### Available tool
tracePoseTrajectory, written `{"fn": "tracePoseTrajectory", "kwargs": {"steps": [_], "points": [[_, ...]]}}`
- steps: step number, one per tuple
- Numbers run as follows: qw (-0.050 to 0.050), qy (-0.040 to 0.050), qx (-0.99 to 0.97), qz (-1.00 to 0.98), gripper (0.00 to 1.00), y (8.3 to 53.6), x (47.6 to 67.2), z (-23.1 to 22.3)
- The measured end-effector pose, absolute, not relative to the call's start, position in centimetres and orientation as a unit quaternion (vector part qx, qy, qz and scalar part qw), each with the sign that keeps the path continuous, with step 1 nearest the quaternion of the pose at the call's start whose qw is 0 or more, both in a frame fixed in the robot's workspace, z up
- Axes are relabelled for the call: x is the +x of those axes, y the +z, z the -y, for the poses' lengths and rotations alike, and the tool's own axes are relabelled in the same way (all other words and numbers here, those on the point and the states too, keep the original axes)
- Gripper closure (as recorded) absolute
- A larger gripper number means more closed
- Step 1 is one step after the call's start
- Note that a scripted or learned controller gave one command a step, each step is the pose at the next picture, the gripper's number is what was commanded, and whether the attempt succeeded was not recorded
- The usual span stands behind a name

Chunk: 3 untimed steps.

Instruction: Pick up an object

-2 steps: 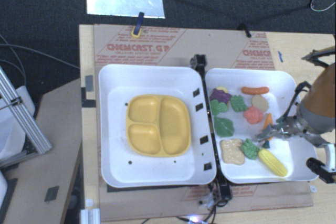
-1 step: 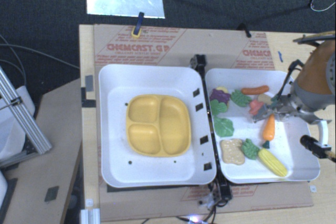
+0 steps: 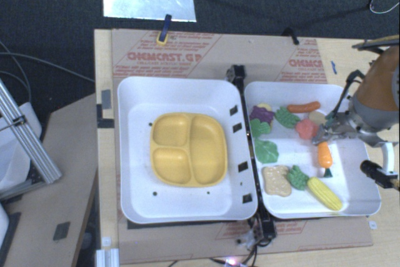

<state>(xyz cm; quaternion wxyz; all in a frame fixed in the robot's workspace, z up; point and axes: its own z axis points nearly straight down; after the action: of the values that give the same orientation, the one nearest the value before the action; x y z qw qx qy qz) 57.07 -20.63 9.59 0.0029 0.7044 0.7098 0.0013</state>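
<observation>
The right bin (image 3: 357, 192) holds several toy foods. My gripper (image 3: 323, 136) reaches in from the right and sits low over the bin's right-middle. Its tip lies between a pink-red round piece (image 3: 305, 129) on its left and an orange carrot (image 3: 324, 155) just below it. It is close to both, and I see nothing lifted off the bin floor. An orange-red sausage (image 3: 304, 107) lies further back, with a pale beige piece (image 3: 317, 116) in front of it, close to the gripper.
The right bin also holds purple grapes (image 3: 262, 114), green leafy pieces (image 3: 267, 151), a bread slice (image 3: 275, 180), a green broccoli-like piece (image 3: 297, 177) and yellow corn (image 3: 324, 193). A yellow divided plate (image 3: 189, 149) lies in the left bin (image 3: 134, 94).
</observation>
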Motion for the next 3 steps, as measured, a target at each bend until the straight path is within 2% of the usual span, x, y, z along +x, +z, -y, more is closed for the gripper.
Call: {"fn": "tracePoseTrajectory", "kwargs": {"steps": [1, 2, 3], "points": [[0.003, 0.0023, 0.705, -0.709, 1.0, 18.5, 55.0, 18.4], [0.005, 0.0027, 0.705, -0.709, 1.0, 26.7, 55.0, 18.4], [0.002, 0.0035, 0.702, -0.713, 1.0, 29.9, 59.6, 9.2]]}}
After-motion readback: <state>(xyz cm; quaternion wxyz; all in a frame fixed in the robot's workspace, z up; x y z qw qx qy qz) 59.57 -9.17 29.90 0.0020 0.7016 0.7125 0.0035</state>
